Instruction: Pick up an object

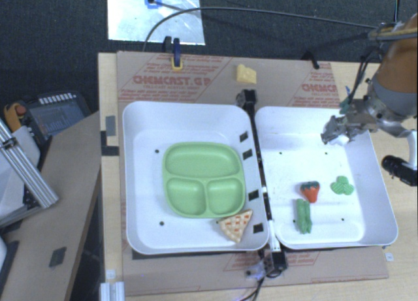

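In the right bin (366,162) lie a red strawberry-like toy (310,191), a green leafy toy (341,186) and a long green vegetable toy (304,215), all near its front. My gripper (334,134) hangs over the back right part of that bin, well behind the toys. Nothing shows between or under its tips. In the left bin (140,130) a green divided plate (202,179) sits in the middle, and a toy pizza slice (235,225) lies at its front right corner.
A yellow block (246,74) lies on the cardboard behind the bins. A clamp (175,51) and cables sit at the back. A black divider strip (255,162) runs between the two bins. A control pendant (55,118) rests at the left.
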